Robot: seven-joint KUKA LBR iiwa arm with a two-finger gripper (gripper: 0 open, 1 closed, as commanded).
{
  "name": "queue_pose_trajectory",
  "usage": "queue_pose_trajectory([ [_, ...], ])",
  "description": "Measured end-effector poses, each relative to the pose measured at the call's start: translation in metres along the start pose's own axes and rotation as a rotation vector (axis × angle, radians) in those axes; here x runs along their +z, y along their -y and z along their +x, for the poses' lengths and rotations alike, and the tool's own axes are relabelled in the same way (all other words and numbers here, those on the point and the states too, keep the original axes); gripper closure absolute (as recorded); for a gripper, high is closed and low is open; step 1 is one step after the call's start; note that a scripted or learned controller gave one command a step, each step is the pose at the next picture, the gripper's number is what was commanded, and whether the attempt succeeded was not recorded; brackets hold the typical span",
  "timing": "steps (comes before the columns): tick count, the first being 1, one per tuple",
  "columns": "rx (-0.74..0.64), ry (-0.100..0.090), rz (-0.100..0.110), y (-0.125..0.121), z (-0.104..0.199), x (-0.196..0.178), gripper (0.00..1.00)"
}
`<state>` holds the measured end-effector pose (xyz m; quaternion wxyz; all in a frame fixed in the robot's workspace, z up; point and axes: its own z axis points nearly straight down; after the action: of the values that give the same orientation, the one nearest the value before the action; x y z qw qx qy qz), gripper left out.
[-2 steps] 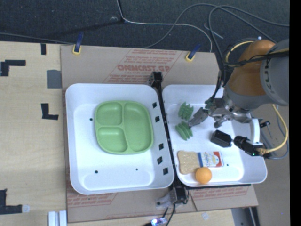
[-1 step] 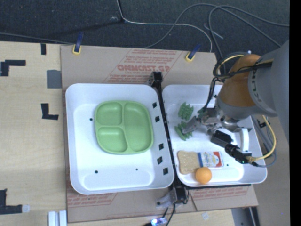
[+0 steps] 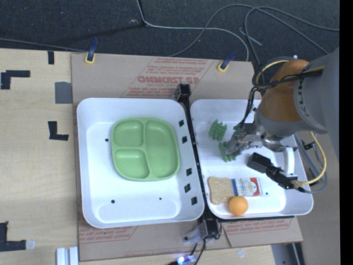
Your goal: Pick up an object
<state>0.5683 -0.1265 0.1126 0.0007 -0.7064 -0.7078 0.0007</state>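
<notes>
— What sits around the gripper (image 3: 236,142) from where you watch?

— I take the right bin (image 3: 300,206) as my landmark. Inside it, toward its left wall, I see two small green ridged pieces: one green piece (image 3: 217,130) lies free, nearer the bin's far side, and a second green piece (image 3: 228,150) lies just under the gripper tip, touching or nearly so. I cannot tell whether the gripper is spread or closed; its tip is a blur of grey metal against that piece.

— Anything crowding it?

— In the bin's near part a tan, rough slice of bread (image 3: 219,189) lies flat, with a smooth orange ball (image 3: 238,205) just beside it and a flat white card with blue and red print (image 3: 246,186) next to them. A black cable fitting (image 3: 269,168) hangs off the arm over the bin's middle.

— And outside that bin?

— To its left, touching along a black clipped seam, the left bin (image 3: 88,148) holds a pale green plastic divided plate (image 3: 145,149), glossy, rounded, with three compartments. Both bins rest on brown cardboard (image 3: 165,76) over the wooden bench (image 3: 27,164).
</notes>
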Motion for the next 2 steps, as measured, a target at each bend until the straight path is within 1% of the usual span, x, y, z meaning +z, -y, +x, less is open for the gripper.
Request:
queue_pose_trajectory([
  [1, 0.001, 0.001, -0.005, -0.005, -0.004, -0.044, 1.00],
  [2, 0.000, 0.001, -0.006, -0.016, -0.002, -0.095, 1.00],
])
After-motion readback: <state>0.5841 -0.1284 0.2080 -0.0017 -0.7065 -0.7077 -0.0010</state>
